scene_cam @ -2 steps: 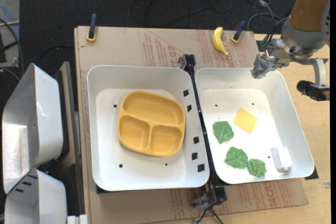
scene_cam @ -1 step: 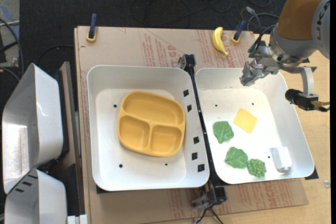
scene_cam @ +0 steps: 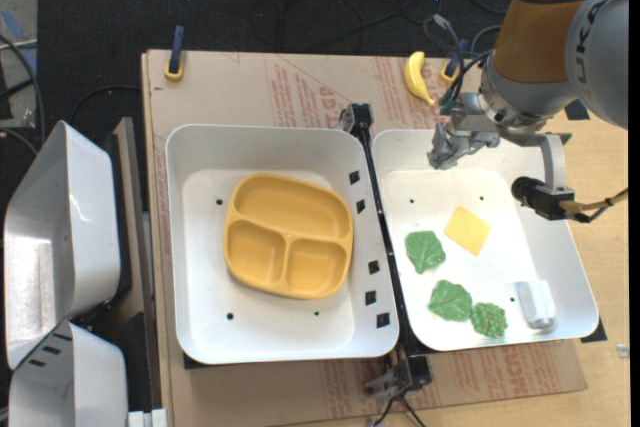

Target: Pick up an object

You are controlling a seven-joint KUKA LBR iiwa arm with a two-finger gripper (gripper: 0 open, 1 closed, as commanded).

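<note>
The right bin (scene_cam: 560, 255) holds the loose things. A flat yellow square (scene_cam: 467, 229) lies tilted like a diamond near the bin's middle. Just left of it is a green leaf (scene_cam: 424, 250), and nearer the front edge lie a second leaf (scene_cam: 450, 300) and, touching or almost touching it on the right, a bumpy green floret (scene_cam: 488, 319). A small pale block (scene_cam: 536, 303) sits by the bin's front right corner, apart from the greens.

The end effector (scene_cam: 447, 152) hangs over the back edge of this bin, well apart from the yellow square and everything else in it. Nothing can be seen between its fingers; how far they are spread I cannot tell, since they are small and dark against the rim. Above it the arm (scene_cam: 560, 25) shows its orange band and grey casing, coming in from the right.

The left bin (scene_cam: 190, 245) holds a yellow tray (scene_cam: 290, 235) with three compartments, lying flat near its middle. A row of black clips (scene_cam: 368, 215) runs along the seam where the two bins meet.

Both bins sit on a cardboard-covered surface (scene_cam: 260, 85). On it, behind the right bin, lies a yellow banana (scene_cam: 417, 77), and near the back left corner is a blue-and-yellow clamp (scene_cam: 176, 53).
</note>
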